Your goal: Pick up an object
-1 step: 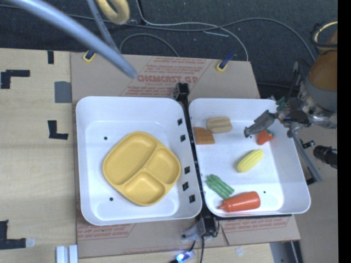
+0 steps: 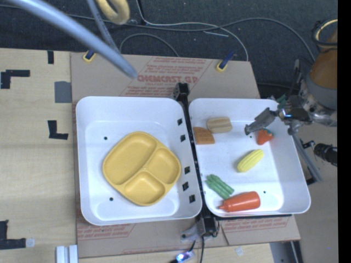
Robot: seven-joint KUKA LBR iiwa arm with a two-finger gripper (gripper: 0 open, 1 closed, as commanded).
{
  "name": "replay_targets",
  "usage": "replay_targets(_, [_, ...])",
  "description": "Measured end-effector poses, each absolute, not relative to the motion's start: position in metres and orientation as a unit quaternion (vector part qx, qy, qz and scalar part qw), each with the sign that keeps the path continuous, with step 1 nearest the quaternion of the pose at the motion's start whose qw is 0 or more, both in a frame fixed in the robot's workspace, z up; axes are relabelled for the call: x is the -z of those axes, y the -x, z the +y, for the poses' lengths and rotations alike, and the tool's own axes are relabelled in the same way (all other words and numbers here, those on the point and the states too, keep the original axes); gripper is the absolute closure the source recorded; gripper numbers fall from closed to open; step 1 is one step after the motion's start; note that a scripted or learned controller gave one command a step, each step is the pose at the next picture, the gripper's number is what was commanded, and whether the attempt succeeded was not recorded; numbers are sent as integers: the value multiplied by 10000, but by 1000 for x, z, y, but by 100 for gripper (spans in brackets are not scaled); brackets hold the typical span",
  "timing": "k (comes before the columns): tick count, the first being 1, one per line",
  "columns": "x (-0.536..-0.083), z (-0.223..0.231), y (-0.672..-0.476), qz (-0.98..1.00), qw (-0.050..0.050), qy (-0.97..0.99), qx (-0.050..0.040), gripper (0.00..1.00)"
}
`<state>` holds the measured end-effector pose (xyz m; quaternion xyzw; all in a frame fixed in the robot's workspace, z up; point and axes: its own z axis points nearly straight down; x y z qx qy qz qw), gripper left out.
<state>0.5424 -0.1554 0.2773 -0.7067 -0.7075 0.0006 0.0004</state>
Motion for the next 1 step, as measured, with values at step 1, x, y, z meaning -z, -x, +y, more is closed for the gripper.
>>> replay_targets(1, [-216, -157, -549, -7073, 21, 7070, -21, 0])
